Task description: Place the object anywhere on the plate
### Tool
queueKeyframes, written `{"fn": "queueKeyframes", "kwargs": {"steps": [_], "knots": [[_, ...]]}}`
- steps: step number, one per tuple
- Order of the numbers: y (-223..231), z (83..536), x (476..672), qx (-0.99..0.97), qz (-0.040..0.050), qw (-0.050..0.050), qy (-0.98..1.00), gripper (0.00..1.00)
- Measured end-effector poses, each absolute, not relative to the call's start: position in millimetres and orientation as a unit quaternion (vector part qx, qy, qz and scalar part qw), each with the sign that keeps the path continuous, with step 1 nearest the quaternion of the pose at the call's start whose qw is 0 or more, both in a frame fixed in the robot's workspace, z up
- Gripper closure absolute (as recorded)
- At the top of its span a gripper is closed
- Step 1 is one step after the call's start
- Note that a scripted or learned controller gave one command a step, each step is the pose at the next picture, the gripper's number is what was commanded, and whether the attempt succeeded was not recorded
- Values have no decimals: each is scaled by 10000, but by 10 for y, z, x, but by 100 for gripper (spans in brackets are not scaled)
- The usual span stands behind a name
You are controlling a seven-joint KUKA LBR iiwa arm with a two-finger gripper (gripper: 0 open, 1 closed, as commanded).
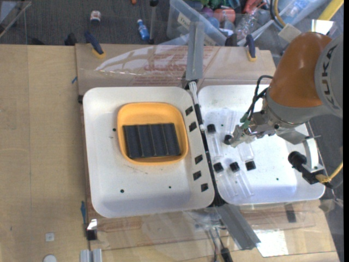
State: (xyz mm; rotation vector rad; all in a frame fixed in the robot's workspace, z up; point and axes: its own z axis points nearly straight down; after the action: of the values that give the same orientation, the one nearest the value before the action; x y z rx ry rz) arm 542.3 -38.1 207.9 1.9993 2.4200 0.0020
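Note:
An orange-yellow plate [126,116] sits in the left white bin [103,190]. A dark grey ridged rectangular block [151,141] lies flat on the plate and covers most of its middle. My gripper [233,139] hangs low over the left part of the right white bin [278,187], well to the right of the plate and apart from the block. I see nothing held in it. The arm's grey and orange wrist [302,75] hides the back right part of that bin.
A raised divider with black clips [197,146] runs between the two bins. Small black knobs [234,166] dot the right bin's floor near the gripper. A clear tub of colourful toys [229,4] stands behind the bins.

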Motion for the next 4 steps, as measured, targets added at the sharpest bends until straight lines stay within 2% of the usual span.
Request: {"fn": "queueKeyframes", "kwargs": {"steps": [1,2,3,4], "knots": [[-336,1850,5878,5776,8,16,8163,100],[-71,1857,6289,5161,12,24,8565,100],[-70,1859,6290,5158,11,26,8567,0],[-574,1863,6675,4937,9,28,8696,0]]}}
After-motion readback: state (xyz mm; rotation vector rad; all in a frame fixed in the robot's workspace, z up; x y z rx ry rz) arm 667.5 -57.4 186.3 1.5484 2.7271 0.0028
